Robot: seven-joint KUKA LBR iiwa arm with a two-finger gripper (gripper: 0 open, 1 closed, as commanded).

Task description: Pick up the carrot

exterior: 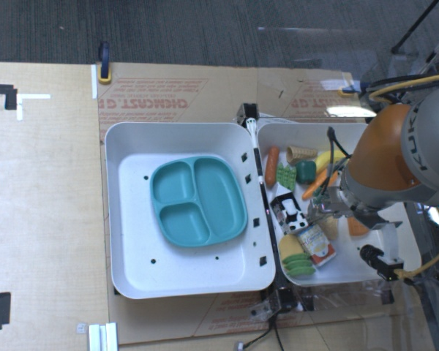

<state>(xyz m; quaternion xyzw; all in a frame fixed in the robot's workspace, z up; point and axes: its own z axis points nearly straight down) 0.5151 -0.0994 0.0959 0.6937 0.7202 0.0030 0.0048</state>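
Observation:
The carrot (pixel 316 184) is a thin orange piece lying at a slant in the middle of the right bin (pixel 336 275), partly under the arm's wrist. My gripper (pixel 291 213) is low in that bin, just left of and below the carrot, among the toy food. Its black and white end sits over the bin floor near the divider. The arm's orange band (pixel 384 156) covers the right part of the bin.
Around the gripper lie a reddish sausage (pixel 271 165), a green block (pixel 285 175), a cone (pixel 301 153), a snack packet (pixel 319 244) and green peas (pixel 300 266). The left bin (pixel 124 218) holds a teal divided plate (pixel 198 200).

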